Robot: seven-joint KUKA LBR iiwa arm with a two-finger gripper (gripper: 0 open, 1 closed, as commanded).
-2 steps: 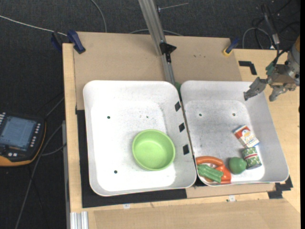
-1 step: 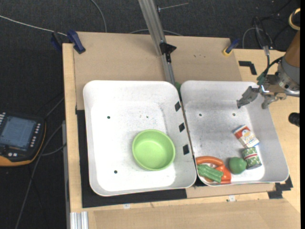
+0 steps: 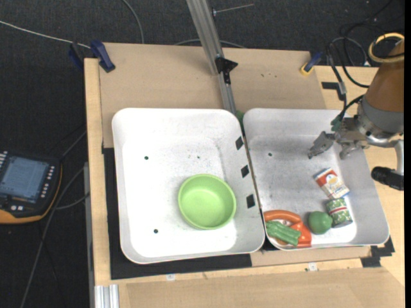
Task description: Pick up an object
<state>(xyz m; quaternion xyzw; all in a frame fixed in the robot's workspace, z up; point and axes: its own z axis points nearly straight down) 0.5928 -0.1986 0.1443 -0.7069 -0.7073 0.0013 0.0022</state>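
Note:
My gripper [image 3: 332, 149] hangs over the upper right part of the right bin [image 3: 282, 140], its fingers spread open with nothing between them. Just below it lies a small red and white carton [image 3: 331, 183]. Further toward the front are a green-labelled can [image 3: 340, 212], a round green fruit [image 3: 319, 222] and an orange and red piece with a green vegetable [image 3: 284, 230] on it. A light green bowl [image 3: 206, 201] sits in the left bin [image 3: 148, 140].
A metal pole [image 3: 209, 31] slants in from the top to the rim between the two bins. Blue clamps [image 3: 101, 55] hold the bench's back corners. A handheld control pad [image 3: 26, 185] lies on the floor at left.

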